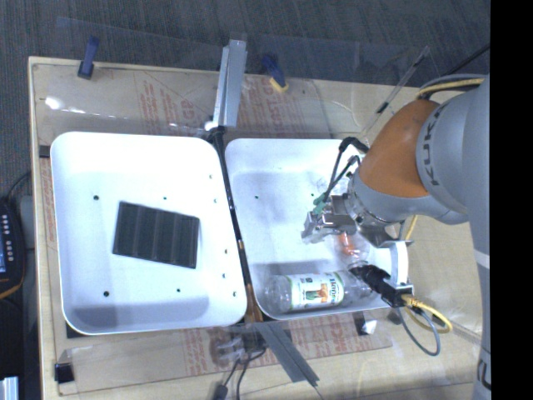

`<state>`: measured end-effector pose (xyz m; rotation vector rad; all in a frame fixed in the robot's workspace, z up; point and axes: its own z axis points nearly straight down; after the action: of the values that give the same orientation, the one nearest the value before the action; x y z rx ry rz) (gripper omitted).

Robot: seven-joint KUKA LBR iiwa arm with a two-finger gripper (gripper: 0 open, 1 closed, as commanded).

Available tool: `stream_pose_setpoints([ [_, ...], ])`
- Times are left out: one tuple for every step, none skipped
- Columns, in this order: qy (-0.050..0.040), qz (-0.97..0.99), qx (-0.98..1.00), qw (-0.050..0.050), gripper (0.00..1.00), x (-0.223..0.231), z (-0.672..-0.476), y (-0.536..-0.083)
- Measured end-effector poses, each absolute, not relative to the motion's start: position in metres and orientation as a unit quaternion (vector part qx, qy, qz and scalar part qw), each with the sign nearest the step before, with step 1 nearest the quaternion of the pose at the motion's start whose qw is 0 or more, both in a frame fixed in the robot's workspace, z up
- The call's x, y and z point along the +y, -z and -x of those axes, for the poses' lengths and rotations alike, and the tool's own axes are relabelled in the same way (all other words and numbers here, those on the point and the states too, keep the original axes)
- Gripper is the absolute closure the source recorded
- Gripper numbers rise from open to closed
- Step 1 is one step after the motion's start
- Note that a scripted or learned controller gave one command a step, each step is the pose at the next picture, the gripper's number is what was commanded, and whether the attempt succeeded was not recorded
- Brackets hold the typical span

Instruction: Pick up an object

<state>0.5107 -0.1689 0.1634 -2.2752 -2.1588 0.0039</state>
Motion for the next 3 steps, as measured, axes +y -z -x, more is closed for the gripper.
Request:
stream_pose_setpoints([
  [-0.0012,0.726,-0.688,0.002,0.00,-0.169,-0.511,-0.163],
  [-0.0001,0.725,-0.688,0.001,0.00,-0.198,-0.537,-0.180],
  [-0.0005,0.700,-0.714,0.000,0.00,-0.207,-0.536,-0.192],
])
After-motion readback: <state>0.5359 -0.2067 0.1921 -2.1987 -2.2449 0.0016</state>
